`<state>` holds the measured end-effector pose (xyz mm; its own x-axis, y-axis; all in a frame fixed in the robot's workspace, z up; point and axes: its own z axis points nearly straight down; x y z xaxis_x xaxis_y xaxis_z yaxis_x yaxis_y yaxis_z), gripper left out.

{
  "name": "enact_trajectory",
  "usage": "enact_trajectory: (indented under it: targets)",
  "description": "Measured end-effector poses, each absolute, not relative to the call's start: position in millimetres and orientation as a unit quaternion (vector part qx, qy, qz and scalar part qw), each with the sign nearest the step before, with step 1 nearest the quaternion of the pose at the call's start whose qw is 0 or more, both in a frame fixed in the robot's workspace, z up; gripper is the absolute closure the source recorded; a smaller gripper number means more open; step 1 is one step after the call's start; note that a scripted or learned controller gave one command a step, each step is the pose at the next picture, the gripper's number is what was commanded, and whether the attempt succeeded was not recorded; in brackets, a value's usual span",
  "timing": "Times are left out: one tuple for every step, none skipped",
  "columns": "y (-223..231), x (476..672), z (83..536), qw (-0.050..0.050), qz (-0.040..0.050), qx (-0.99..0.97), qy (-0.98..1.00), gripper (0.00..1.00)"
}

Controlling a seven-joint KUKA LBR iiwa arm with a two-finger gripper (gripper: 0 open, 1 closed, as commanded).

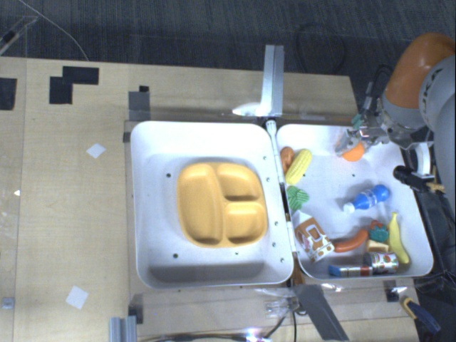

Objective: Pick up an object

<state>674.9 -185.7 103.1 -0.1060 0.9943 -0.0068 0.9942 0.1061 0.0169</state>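
Spanning most of the bench (71, 212), two white bins are seen side by side. The left bin (153, 191) is taken up by a yellow divided tray (221, 204), set approx. central. The right bin (324, 162) carries the clutter. The arm (427, 77) is seen at the upper right, w/ the gripper (362, 135) lowered over the right bin's top corner. An orange object (353, 152) is seen directly under the fingertips, touching or nearly so; whether it is gripped, and whether the jaws are apart or closed, cannot be told.

Elsewhere in the right bin: a corn cob (297, 166) by the left wall, a green leafy item (296, 197) below it, a blue-and-white bottle (368, 199) mid-bin, a banana (397, 239) at the right, a hot dog (351, 242), a small printed carton (314, 238) and a marker (350, 269) along the bottom. Print on the carton is too small to be read.
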Motion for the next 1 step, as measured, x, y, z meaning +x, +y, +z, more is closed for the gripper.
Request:
enact_trajectory:
  targets:
    - [-84.6, 671.6, 197.6, 0.003, 0.0045, 0.765, 0.644, 1.00]
